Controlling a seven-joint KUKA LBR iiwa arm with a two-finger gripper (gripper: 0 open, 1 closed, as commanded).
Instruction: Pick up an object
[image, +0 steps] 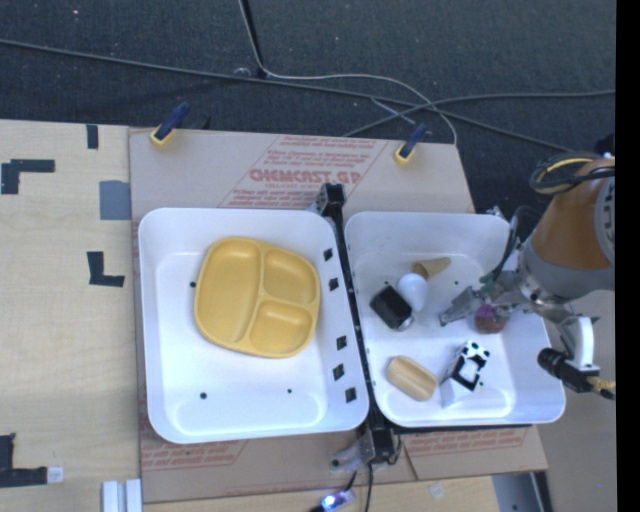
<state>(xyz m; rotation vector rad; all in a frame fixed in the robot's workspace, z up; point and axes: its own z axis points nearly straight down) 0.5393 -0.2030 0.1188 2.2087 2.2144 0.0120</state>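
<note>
Entry: right-hand bin (520, 405), contents and working position.

Landmark: black block (391, 306), lying left of centre in this bin.
- White ball (412, 288): touching or just beside the block, on its upper right.
- Tan cone (433, 267): above and right of the block, near the ball.
- Tan bread roll (411, 377): below the block, well apart from it, lying flat.
- Black-and-white piece (468, 366): below and right of the block, beside the roll.
- Small purple-brown lump (489, 318): right of the block, near the bin's right wall. Kind too small to tell.

Claw (470, 305): reaches in low, right of the block, a grey finger (455, 309) slanting toward it. It sits just beside or over the lump. How wide it stands cannot be told; nothing is seen gripped in it, and contact with the lump cannot be judged.

Handling note (judgement): the lump looks the nearest candidate. Centre over it before closing, keep off the bin wall, and lift straight up. The roll would be an easier alternative, being larger and standing clear of its neighbours.

Left bin (160, 400): yellow divided plate (257, 297), well left of the block.
</note>
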